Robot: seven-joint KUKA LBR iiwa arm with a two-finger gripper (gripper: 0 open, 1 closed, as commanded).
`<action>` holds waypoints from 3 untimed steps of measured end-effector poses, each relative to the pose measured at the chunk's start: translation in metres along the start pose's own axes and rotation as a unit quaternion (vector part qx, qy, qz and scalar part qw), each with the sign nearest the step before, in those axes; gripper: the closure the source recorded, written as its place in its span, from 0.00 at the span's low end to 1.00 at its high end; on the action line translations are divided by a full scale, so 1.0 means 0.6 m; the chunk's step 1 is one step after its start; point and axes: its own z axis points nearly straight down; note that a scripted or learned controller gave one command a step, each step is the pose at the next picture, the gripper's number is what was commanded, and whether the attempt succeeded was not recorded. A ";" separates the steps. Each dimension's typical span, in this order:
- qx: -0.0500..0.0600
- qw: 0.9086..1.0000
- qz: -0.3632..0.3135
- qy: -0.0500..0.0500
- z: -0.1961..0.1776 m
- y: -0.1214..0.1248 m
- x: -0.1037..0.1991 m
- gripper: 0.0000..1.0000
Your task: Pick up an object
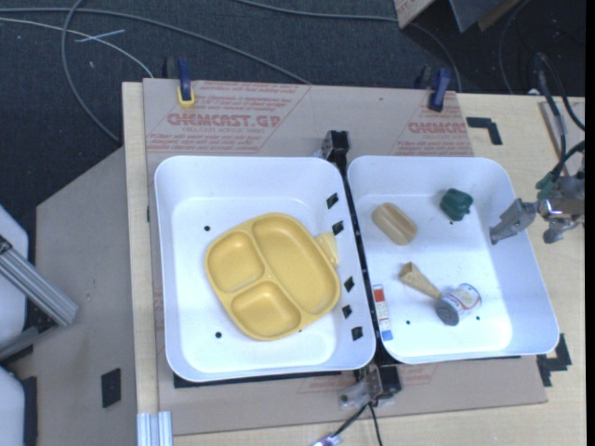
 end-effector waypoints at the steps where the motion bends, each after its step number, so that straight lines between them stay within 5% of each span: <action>1: -0.005 1.000 -0.001 -0.001 -0.007 0.003 0.001 0.00; 3: -0.002 1.000 -0.002 0.000 0.162 0.007 0.005 0.00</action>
